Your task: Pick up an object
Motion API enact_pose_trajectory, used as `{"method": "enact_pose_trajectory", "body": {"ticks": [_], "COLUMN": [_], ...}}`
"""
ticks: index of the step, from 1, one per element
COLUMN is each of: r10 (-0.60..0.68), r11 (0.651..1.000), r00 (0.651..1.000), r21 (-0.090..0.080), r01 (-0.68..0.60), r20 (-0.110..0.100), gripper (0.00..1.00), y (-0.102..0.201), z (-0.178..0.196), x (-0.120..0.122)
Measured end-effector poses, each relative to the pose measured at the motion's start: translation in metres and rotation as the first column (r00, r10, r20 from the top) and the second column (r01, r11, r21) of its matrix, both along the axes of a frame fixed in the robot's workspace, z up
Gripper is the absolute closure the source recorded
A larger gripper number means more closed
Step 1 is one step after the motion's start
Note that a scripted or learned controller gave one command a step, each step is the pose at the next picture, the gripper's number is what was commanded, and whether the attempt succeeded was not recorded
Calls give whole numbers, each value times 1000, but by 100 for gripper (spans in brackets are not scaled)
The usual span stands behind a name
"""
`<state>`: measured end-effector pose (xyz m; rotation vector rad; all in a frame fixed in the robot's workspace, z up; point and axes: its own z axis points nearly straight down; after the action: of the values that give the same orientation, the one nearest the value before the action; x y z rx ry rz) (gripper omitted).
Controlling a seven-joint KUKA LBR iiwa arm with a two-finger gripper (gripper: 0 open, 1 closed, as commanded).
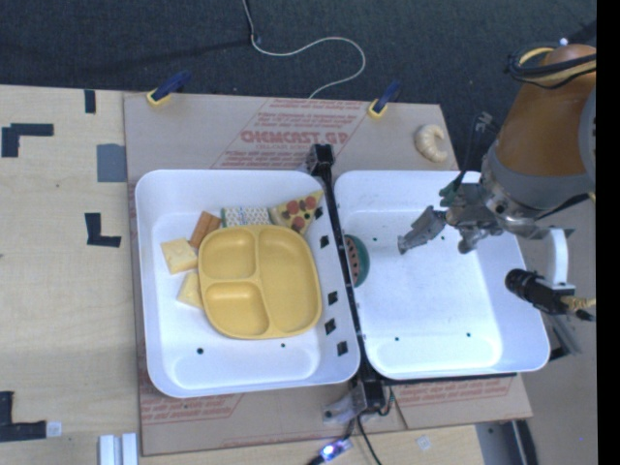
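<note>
Overhead, a wide wooden bench (58,289) with a pale grain, topped by a flat sheet of brown cardboard (291,134) printed in red and pinned by two blue-and-yellow clamps. On the cardboard, two shallow white plastic bins with rounded corners, side by side and touching along a black hinge strip. Reaching in from the right, a bulky grey arm (542,163) with a glossy orange band, hanging above the right bin (436,337). Filling much of the left bin (242,366), a smooth yellow plate (260,281), rounded-square and split into three compartments. At the arm's tip, a dark metal claw (441,232) over the right bin's upper middle, its two fingers spread apart with nothing between them. Tucked under the plate's upper and left edges, a few flat toy foods: a patterned pizza slice (295,209), a tan cracker square (178,256), an orange-brown strip (203,228). Against the right bin's left wall, a small round slice (359,260), green-rimmed with a red centre, well apart from the claw. Beyond the bins, on bare cardboard, a small cream lump (433,141), curled like a shell.
</note>
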<state>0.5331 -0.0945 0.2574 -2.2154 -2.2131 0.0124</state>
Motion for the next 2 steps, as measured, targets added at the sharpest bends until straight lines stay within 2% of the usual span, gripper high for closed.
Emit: {"method": "enact_pose_trajectory", "body": {"ticks": [1, 2], "r10": [3, 1], "r11": [1000, 1000], "r00": [1000, 1000], "r21": [-1, -1], "r01": [-3, -1], "r20": [11, 7], "gripper": [0, 0], "y": [0, -6], "z": [5, -42], "x": [2, -2]}}
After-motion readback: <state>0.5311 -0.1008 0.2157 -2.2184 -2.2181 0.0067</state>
